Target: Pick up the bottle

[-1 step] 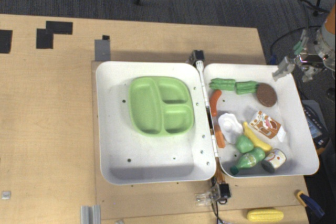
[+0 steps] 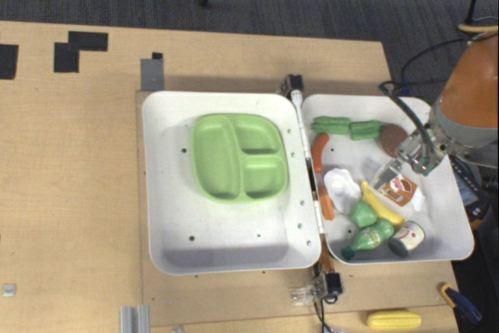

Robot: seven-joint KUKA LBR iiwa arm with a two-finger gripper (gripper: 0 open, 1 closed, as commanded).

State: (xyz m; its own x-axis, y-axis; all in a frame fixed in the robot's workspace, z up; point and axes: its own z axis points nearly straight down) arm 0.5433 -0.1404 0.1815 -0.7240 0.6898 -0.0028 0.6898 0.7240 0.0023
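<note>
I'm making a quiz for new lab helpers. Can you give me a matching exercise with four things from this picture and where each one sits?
Things:
1. divided plate
2. bottle
3. banana
4. corn cob

Places:
A. on the bench, in front of the right bin
B. in the left bin
C. near the front edge of the right bin, lying on its side
D. in the middle of the right bin, just below the end effector

Pairs: 1-B, 2-C, 3-D, 4-A

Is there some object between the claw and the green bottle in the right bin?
Yes. The claw is up-right of the green bottle, which lies near the bin's front wall. A yellow banana and a white packet lie between them.
</note>
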